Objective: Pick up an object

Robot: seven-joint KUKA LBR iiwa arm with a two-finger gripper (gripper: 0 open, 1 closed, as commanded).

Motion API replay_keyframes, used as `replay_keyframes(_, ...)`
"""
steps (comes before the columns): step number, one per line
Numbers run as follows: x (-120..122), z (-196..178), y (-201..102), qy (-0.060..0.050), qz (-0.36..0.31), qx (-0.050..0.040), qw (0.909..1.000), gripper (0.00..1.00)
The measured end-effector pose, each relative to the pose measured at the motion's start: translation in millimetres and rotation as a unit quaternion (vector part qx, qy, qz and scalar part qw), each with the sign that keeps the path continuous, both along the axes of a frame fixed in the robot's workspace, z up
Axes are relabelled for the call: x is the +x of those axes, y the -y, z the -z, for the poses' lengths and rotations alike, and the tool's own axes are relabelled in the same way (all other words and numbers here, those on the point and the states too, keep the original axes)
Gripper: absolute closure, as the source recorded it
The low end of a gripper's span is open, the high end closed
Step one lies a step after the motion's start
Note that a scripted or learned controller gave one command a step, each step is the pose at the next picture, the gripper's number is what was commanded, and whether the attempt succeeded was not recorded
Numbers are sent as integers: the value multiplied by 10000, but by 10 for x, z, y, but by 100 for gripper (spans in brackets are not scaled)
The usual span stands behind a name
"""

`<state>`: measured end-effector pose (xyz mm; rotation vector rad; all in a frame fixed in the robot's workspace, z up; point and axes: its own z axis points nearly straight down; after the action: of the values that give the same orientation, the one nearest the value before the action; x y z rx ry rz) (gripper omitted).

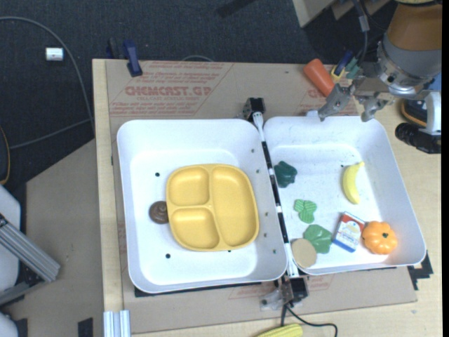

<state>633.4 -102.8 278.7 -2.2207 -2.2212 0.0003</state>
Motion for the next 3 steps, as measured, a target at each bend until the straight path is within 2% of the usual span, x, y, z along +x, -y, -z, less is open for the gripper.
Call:
replay_keyframes(1,-62,882,626,-8,5,-5,10000,0)
replay_keyframes(2,-181,1950,931,-8,5,0,10000,0)
replay_keyframes(3,-165,1834,928,18,5,-4,10000,100)
